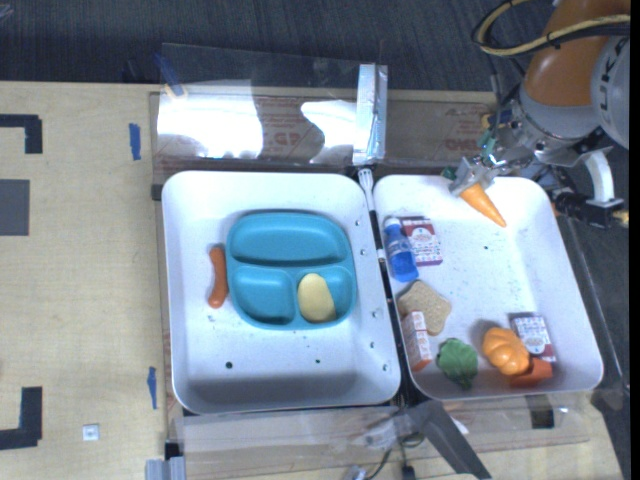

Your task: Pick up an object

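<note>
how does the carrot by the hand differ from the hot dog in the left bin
The carrot is cone-shaped, tapering to a point, and lies slanted in the right bin; the hot dog is an even, round-ended rod lying nearly upright along the blue tray. The carrot is brighter orange, the hot dog redder. Both are small and elongated.

Orange carrot, cone-shaped, is seen at far corner of right bin, tilted w/ pointed tip toward bin centre. Thick end is pinched betw. fingers of gripper, apparently raised off bin floor.
</note>
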`<state>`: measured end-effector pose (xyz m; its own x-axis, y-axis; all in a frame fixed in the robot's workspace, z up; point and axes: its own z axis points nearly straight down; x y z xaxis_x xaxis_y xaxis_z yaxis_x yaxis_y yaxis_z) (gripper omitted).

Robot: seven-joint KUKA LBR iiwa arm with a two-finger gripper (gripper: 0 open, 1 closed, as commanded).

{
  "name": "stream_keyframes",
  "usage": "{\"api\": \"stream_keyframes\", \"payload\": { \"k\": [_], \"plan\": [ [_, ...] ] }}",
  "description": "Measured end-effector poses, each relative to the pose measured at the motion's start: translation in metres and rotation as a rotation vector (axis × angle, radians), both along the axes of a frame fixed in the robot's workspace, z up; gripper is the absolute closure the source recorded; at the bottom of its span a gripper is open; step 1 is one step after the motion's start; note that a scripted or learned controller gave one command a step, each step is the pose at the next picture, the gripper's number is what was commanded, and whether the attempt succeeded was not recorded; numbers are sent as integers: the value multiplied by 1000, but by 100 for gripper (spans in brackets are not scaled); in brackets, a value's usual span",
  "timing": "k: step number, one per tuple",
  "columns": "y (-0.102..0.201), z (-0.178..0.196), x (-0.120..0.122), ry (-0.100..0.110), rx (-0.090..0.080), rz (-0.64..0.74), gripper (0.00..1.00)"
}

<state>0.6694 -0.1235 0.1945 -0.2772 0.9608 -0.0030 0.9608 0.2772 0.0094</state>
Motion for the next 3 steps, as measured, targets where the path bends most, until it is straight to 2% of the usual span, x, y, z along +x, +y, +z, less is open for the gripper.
{"api": "stream_keyframes", "payload": {
  "k": [1, 2, 3],
  "plan": [
    [0, 10, 1, -4, -2, 1, 100],
    [139, 5, -71, 11, 3, -33, 100],
    [148, 10, -50, 8, 1, -159, 100]
  ]
}}
